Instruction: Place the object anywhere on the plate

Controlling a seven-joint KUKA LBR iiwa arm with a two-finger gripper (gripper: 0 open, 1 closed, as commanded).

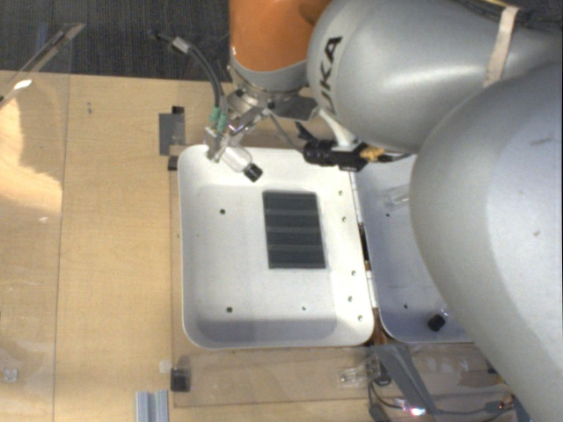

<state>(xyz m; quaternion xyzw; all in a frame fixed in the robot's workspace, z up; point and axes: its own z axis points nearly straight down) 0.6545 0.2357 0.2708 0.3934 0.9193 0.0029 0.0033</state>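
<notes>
**Over the upper left corner of the left bin, away from the plate**

At upper centre of the frame, found the gripper (232, 155) low over the upper left corner of the left bin (211, 262), just inside its rim; could not tell whether the claw stood wide or narrow, nor whether it held anything; noted at its tip a small clear piece with a black end (249, 170), and could not tell whether that belonged to the claw or lay apart from it.

Saw the plate (294, 229), a dark grey ribbed rectangle, flat at the middle of the left bin, below and right of the gripper and not touched by it; saw nothing resting on its ribs.

Spotted a small black object (435, 323) on the floor of the right bin (396, 262), toward the lower right of the frame, just beside the edge of the grey arm (457, 148) and well apart from the plate.

Traced the orange band (268, 20) at top centre, straight above the gripper; noted a black cable (204, 60) curving down to the wrist from the upper left, and a black plug (332, 154) over the seam between the bins.
</notes>
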